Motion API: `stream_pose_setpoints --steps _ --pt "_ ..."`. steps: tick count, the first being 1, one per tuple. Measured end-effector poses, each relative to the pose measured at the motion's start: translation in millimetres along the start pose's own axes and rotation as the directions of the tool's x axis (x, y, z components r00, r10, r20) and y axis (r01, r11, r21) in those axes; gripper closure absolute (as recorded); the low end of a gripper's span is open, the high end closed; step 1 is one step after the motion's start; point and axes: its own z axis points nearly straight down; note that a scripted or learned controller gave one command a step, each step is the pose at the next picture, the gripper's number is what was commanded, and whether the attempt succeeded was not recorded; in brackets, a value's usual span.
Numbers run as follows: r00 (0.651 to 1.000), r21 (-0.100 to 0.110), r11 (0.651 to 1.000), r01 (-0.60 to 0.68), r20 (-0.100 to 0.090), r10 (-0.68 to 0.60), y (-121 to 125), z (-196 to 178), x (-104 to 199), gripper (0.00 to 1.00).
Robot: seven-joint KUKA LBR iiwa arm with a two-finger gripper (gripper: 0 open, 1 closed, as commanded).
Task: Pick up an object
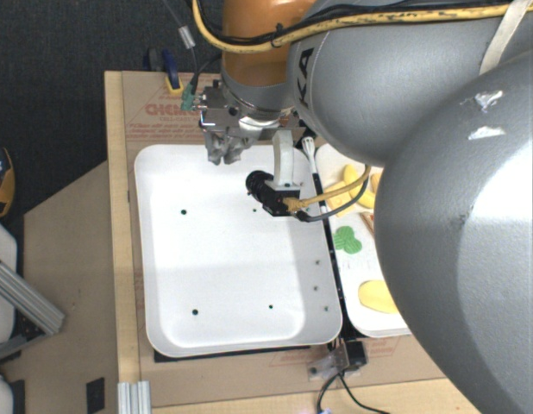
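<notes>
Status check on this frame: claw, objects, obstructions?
Claw low over the left bin's far edge, nothing seen between its fingers. Yellow object and green object lie in the right bin. Arm covers much of that bin.

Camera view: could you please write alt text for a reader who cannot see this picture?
A grey robot arm with an orange band reaches in from the right, its claw over the far edge of the left white bin. The right bin, mostly hidden by the arm, holds a yellow object and a green object.
</notes>
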Motion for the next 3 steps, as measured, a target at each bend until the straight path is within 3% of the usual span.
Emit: stream_pose_setpoints --steps 1,2,3 --pt "1.0 0.009 1.0 -0.009 0.008 0.009 41.3 25.0 8.6 1.0" --pt "1.0 0.009 1.0 -0.011 0.007 0.011 65.3 59.9 7.3 1.0" --pt "1.0 0.005 1.0 -0.009 0.007 0.009 64.9 46.9 8.4 1.0"
